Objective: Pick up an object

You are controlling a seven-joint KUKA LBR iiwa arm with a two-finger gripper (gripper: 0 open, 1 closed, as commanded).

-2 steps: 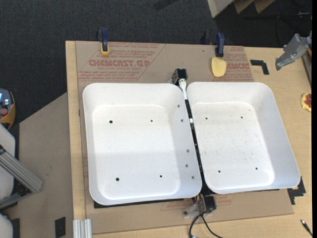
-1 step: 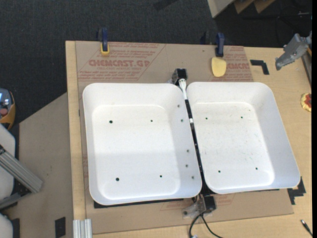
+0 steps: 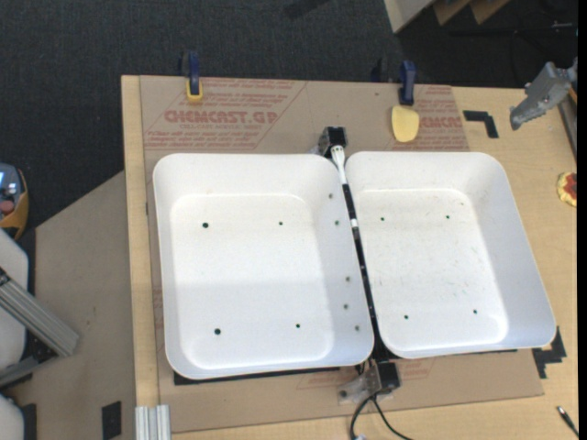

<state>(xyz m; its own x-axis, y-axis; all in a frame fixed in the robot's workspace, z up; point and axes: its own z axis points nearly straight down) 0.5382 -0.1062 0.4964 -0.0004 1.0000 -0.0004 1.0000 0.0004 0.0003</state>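
With the yellow piece (image 3: 404, 124) lying on the bench (image 3: 275, 108) just behind the right bin (image 3: 431, 255), the tool (image 3: 544, 97), its state impossible to tell, should probably centre squarely above it before descending.

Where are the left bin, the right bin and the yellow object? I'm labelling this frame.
left bin (image 3: 248, 264), camera view, bare floor at its middle.
right bin (image 3: 431, 255), camera view, bare floor at its middle.
yellow object (image 3: 405, 124), camera view, its middle, on the board behind the bins.

Grey arm part (image 3: 547, 93) at right edge, fingers hidden
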